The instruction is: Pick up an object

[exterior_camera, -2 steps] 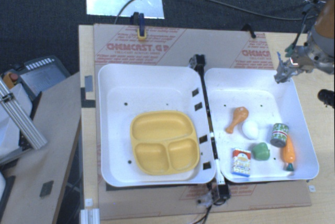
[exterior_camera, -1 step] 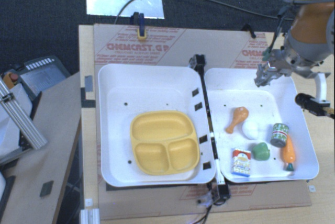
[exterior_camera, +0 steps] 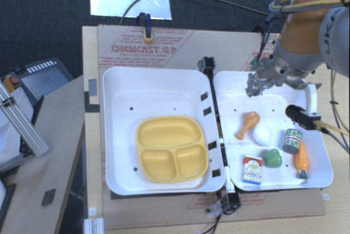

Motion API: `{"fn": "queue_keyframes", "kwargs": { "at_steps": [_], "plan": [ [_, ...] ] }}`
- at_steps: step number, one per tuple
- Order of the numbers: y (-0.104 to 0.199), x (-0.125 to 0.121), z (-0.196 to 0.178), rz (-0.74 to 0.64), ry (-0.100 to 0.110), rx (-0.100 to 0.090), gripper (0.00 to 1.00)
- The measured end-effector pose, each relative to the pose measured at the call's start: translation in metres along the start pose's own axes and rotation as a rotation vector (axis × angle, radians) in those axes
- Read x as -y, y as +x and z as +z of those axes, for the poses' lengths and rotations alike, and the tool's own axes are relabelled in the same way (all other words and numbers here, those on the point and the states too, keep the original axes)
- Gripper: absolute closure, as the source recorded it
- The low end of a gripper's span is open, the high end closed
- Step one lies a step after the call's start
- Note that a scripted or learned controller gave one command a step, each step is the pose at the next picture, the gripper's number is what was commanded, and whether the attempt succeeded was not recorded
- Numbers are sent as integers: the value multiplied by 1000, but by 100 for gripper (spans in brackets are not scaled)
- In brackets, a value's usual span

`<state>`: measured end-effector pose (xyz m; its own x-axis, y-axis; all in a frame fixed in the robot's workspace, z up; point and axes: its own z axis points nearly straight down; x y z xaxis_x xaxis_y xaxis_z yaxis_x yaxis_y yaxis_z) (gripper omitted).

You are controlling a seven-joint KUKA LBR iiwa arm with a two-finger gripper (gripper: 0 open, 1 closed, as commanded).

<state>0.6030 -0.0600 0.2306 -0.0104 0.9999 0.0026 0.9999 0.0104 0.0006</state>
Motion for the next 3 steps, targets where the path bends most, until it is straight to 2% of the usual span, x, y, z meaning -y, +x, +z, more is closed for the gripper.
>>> {"fn": "queue_keyframes", "kwargs": {
  "at_steps": [1, 3],
  "plan": [
    [51, 2, 6, 1, 0, 0, 100],
    [158, 28, -9, 0, 1, 0, 100]
  ]
}}
